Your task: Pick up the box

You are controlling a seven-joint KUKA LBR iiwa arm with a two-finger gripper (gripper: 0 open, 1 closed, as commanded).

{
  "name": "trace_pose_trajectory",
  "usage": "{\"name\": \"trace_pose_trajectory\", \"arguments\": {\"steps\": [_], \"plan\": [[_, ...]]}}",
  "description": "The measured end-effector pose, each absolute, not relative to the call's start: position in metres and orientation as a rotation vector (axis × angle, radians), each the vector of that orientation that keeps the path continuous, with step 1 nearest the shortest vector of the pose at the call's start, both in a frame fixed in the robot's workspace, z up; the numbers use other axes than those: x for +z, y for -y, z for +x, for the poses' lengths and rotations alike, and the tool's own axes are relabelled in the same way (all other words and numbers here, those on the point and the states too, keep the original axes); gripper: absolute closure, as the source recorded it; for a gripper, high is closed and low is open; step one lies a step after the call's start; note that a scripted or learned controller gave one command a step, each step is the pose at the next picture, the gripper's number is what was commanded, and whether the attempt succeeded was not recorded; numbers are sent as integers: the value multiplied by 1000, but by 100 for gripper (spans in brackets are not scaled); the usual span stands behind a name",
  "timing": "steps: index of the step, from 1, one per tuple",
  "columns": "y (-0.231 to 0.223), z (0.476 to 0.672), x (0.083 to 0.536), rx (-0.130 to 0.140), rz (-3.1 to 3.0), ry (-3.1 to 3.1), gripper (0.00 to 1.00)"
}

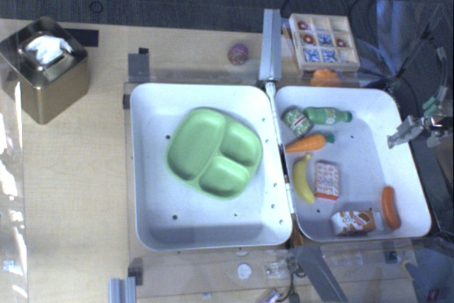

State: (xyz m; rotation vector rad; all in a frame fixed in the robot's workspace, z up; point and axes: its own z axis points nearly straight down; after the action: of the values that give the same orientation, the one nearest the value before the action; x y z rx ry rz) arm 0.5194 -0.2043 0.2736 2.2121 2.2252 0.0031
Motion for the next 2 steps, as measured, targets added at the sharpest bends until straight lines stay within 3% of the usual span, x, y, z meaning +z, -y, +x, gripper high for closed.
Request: {"name": "trace_pose_trajectory", "arguments": {"steps": [1, 2], "plan": [[129, 488, 118, 4, 2342, -2091, 0], [92, 509, 90, 16, 2397, -2013, 0]]}}
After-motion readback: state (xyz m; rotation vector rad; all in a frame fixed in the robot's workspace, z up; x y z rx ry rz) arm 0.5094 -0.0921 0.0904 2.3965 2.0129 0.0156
